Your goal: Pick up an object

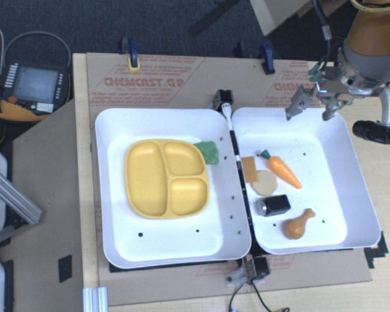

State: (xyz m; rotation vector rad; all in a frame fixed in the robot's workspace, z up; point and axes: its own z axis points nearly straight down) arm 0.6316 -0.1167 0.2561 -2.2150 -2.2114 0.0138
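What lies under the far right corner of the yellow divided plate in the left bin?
A green piece pokes out from beneath the yellow divided plate. How far it extends under the plate is covered, so its full shape cannot be told.

A: Item one, legible markings?
B: Red print "CHEMCAST GP" on the brown backing sheet (153, 77), at eleven o'clock above the left bin (110, 194).
A: Any second entry?
B: Same red print, partly legible, at one o'clock above the right bin (351, 168). The pendant screen (34, 83) is unreadable.
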